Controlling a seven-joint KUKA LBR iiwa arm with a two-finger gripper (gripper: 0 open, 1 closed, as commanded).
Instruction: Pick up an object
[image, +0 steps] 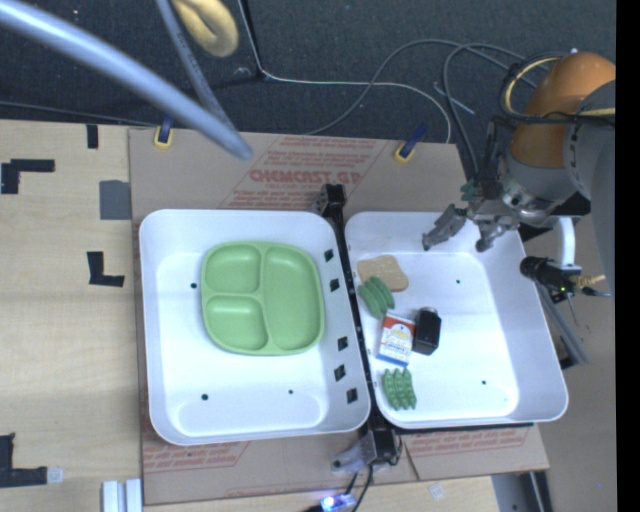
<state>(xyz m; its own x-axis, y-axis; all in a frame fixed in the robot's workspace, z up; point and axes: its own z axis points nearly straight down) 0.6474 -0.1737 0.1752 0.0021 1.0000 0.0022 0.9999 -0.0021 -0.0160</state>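
- My gripper hung over the far edge of the right bin, with my two fingers spread apart and nothing between them.
- The things worth picking lay together near that bin's left wall, well apart from me: a tan bread-like piece, a green pickle-like piece touching it on the near side, a small red, white and blue box, a black block pressed against the box's right side, and a green ridged piece nearer the front rim.
- I judged the small box the likeliest target. It looked light and stiff, probably thin card, so a hard squeeze could have crushed it. Its flat sides suited my fingers, but the black block crowded one side, so I would have taken it across the two free long edges or nudged it clear first.
- The black block looked compact and rigid, perhaps a little heavier, with a smooth face that might have slipped.
- The green pieces looked like toy plastic food, light and rounded, and I expected them to roll or squirt out unless gripped across the narrow middle.
- The bread piece lay flat and low, hard to get under.
- The left bin held a green divided plate, broad and shallow; I saw no good hold there except its rim.
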